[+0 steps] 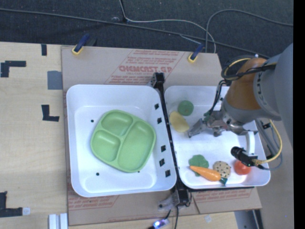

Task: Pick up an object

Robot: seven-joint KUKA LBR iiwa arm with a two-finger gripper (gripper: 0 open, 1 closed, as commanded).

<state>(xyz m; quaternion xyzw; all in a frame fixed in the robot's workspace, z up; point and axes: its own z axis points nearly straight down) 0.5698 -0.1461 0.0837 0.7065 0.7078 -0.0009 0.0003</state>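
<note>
Near edge of the right bin: a toy carrot, a green leafy piece, a speckled cookie and a red tomato, all close together. Further back sit a pale yellow lump and a green ball. Left bin has a green tray w/ 3 parts.

Gripper is low, just beside the yellow lump; that looks like the thing to pick. Fingers look apart, nothing between them. To grab well: slide left a bit so the lump sits in the middle, go down, then squeeze & lift slow.

Arm comes in from the right, bent down, wrist pointing left, orange band up top.
</note>
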